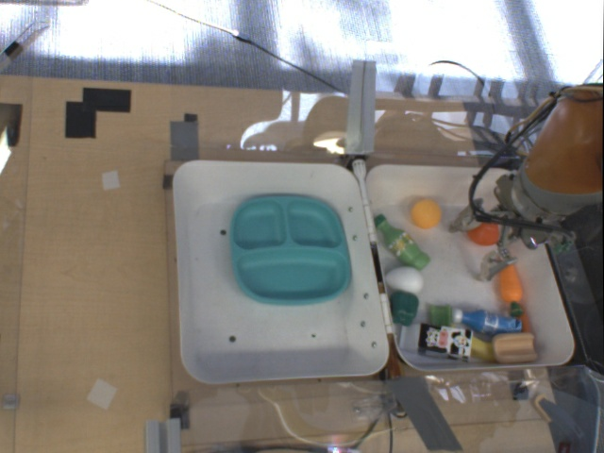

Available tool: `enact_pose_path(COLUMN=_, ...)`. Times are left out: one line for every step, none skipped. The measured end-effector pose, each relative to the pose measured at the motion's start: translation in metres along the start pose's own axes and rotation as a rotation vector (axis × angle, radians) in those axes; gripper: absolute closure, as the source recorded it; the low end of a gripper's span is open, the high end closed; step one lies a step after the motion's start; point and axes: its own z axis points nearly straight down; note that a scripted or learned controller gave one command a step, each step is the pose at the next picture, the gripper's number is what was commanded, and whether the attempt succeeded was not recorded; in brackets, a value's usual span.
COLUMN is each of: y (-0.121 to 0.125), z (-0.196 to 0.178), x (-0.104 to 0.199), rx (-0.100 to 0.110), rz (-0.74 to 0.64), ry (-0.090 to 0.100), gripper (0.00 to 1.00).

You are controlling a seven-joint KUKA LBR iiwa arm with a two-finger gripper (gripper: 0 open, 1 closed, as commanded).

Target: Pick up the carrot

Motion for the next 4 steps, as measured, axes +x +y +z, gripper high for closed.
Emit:
enact_pose_path(y=0.0, z=-0.015, x=-0.004, rx=0.006, rz=-0.005, ry=-0.01, gripper=1.0)
enact_pose_path(y=0.0, z=-0.014, x=-0.004, rx=0.005, rz=-0.006, ry=-0.009, gripper=0.0)
enact_pose_path(y=0.002, z=-0.001, x=0.009, rx=0.002, rz=-0.315, ry=-0.001, gripper=0.0)
enact_pose_path(y=0.02, z=-0.022, x=0.051, rx=-0.004, rz=-0.618, ry=-0.001, gripper=0.0)
